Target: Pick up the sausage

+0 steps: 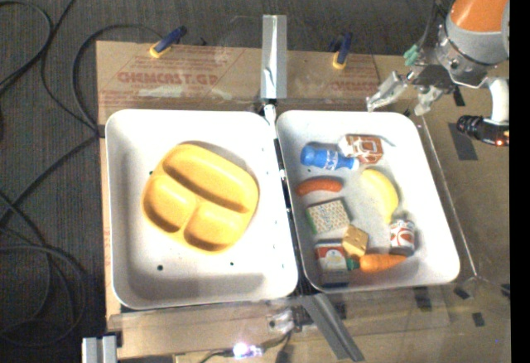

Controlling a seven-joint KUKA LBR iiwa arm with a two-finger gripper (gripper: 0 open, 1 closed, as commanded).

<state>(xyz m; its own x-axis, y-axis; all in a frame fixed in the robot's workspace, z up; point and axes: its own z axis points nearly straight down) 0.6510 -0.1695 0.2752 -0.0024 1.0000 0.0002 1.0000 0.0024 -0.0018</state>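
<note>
I see the sausage lying in the right bin, near that bin's left wall. Just above the sausage lies a blue bottle, and just below it a speckled square block. A carrot sits well below the sausage, by the bin's near edge. My gripper hangs well up and right of the sausage, outside the bin's far right corner, its fingers spread apart with nothing between them.
</note>
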